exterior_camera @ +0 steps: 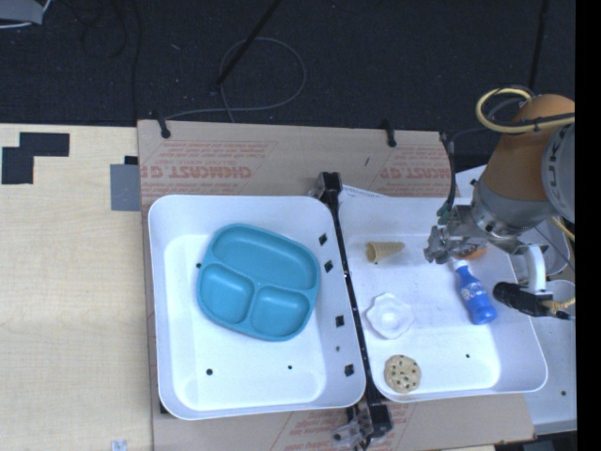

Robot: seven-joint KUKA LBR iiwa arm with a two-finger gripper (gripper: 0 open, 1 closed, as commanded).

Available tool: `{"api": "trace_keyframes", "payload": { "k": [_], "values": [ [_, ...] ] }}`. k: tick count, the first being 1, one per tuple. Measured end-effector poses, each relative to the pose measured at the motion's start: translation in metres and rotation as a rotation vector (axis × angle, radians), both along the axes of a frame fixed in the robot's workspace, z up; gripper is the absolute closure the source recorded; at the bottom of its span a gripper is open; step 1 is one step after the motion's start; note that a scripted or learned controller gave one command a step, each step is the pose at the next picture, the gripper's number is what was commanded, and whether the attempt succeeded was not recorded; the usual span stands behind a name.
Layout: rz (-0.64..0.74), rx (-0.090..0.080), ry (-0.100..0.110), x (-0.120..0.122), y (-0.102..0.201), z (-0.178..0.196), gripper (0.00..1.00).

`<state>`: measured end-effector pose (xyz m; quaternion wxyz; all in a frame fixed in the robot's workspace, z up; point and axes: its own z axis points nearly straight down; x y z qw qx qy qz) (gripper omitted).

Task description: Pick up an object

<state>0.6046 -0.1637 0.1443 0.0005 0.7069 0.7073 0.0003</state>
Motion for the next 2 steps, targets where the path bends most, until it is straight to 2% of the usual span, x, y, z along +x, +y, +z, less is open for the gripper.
{"api": "trace_keyframes", "payload": {
  "k": [2],
  "values": [
    [0.001,-0.001,-0.003,-0.005,-0.008,0.103,1.00]
  ]
}}
